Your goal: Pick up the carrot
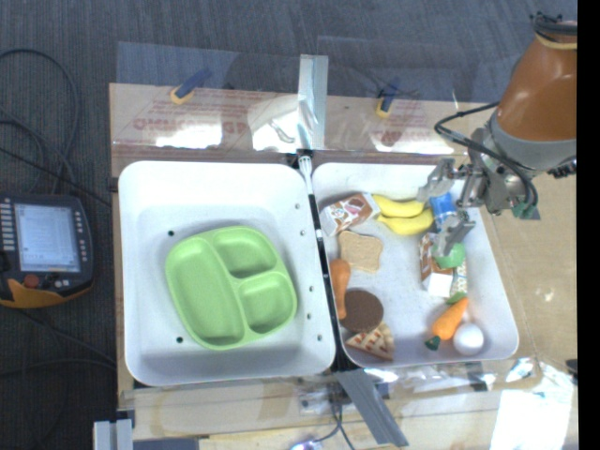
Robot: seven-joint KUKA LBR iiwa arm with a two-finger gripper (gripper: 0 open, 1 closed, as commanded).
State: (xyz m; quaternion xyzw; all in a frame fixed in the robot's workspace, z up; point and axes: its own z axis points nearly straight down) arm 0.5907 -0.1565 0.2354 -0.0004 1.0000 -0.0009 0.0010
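— Carrot (449,319) first: where does it lie?

— In the right bin (499,298), near that bin's front right corner. It lies at a slant, orange body pointing up and to the right, green stub down and to the left. A white egg (469,337) sits just beside it, at its lower right, and a small carton (441,268) stands just above its tip.

— And the gripper?

— The gripper (450,223) hangs over the upper right part of the same bin, above the carton and close to the banana (405,215). It is well apart from the carrot. Nothing sits between its fingers; whether they are spread or closed I cannot tell, since the wrist hardware crowds the spot.

— What else shares that bin?

— A brown and white packet (349,212) at the top left, a slice of bread (361,251) below it, a dark brown round cookie (363,307), a pizza wedge (372,343) at the front, and a second orange piece (339,276) against the left wall.

— The left bin?

— The left bin (150,195) holds a green divided plate (231,285) with three compartments. A teach pendant (42,248) lies on the floor to the far left.
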